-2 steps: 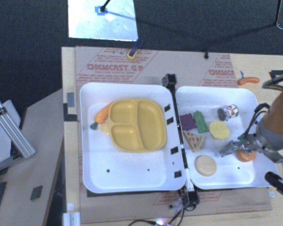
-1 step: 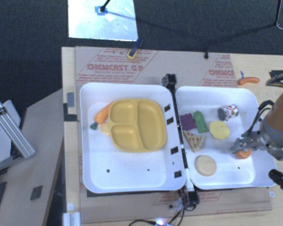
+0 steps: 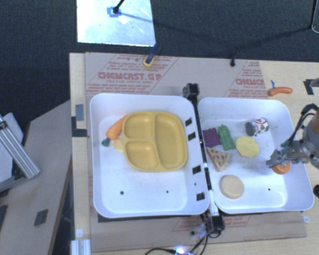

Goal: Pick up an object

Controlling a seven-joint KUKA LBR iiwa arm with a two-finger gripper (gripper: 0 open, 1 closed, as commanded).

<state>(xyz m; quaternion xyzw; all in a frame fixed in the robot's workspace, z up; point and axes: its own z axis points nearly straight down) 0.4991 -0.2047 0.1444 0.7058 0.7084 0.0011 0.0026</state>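
My gripper (image 3: pixel 278 162) reaches in from the right edge and is low over the right side of the right bin (image 3: pixel 266 108). A small orange object (image 3: pixel 281 169) lies directly beneath its tip, partly covered by it. Further left in the same bin are a yellow round piece (image 3: pixel 248 146), a tan round disc (image 3: pixel 232 186), a pizza slice (image 3: pixel 219 158), a green piece (image 3: pixel 225 137), a purple piece (image 3: pixel 211 137) and a small red and white item (image 3: pixel 258 126).
The left bin (image 3: pixel 109 195) holds a yellow divided plate (image 3: pixel 151 141) with a toy carrot (image 3: pixel 114 128) at its left rim. An orange item (image 3: pixel 279 91) lies on the bench behind the right bin. A black divider with clips runs between the bins.
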